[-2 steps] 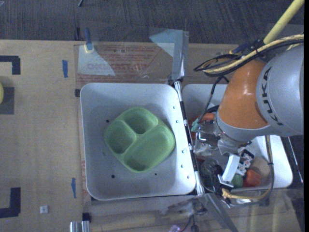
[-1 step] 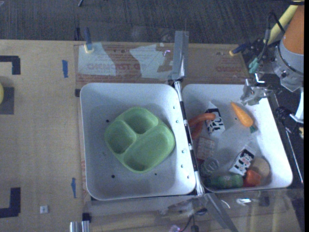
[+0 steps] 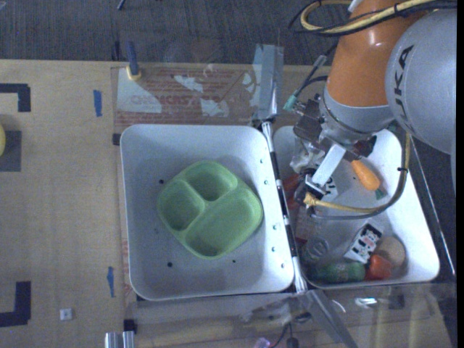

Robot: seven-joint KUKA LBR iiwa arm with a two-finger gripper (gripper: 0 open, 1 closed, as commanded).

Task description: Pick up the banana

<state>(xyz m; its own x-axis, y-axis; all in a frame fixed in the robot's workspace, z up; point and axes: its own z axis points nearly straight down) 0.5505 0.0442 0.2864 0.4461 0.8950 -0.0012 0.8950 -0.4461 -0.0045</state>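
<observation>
My gripper hangs low over the left half of the right bin, under the orange wrist band. The wrist and arm cover the bin's back part and whatever lies beneath them. A small red thing peeks out right beside the gripper, near the bin's left wall. An orange carrot-like piece lies just right of the wrist. Along the bin's front lie a black-and-white box, a green thing, a red-orange piece and a tan round thing.
The left bin holds a green divided plate in its middle. A bit of something yellow sits at the bench's far left edge. A clear sheet lies behind the left bin.
</observation>
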